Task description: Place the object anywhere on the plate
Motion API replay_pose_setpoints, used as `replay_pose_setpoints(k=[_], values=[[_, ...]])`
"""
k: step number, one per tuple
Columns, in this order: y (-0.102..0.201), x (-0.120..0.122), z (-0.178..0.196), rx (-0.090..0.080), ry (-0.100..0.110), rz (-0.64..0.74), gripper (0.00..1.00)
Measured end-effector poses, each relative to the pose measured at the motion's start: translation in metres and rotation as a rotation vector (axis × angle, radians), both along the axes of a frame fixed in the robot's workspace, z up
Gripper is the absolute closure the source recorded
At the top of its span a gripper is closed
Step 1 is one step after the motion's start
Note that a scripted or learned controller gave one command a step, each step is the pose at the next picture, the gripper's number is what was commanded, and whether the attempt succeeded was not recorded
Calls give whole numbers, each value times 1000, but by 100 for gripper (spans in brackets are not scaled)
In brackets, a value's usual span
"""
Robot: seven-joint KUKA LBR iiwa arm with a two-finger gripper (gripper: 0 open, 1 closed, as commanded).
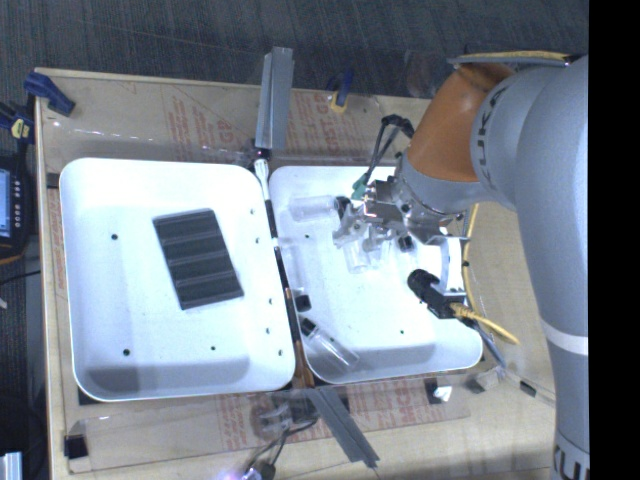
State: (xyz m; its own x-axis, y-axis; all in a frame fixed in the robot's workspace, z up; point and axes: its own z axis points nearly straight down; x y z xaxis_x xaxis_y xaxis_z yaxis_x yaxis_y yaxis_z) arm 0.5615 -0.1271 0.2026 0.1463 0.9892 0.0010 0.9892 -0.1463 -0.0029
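From my remote station, the left bin (90, 268) holds the dark ribbed plate (198, 259), a flat slate-grey rectangle lying at a slight tilt a little left of that bin's middle, and nothing rests on it. To the right of the plate, across the divider (270, 213) between the bins, the right bin (380, 328) carries several clear, glassy pieces: one pale cylinder (310, 206) near its upper left corner and another small clear object (328, 346) near its lower left corner, with a small dark bit just above that. Farther right of the plate, the gripper (362, 233) hangs low over the upper middle of the right bin, under the grey arm (530, 148) with its orange band (450, 118). A translucent object (358, 253) shows right at the fingertips, but its outline melts into the white floor, and I cannot tell whether the fingers are closed on it or merely standing over it, nor how wide they are set. I judge the pick to be the step in hand, with the carry not yet begun. The next move, as I read it, calls for a confirmed hold, a clean lift, then a traverse leftward over the divider to the plate.
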Motion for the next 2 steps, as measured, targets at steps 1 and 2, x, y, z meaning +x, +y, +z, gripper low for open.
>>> replay_pose_setpoints(k=[1, 2], values=[[61, 38, -12, -1, 2, -32, 100], [111, 78, 0, -1, 1, -205, 100]])
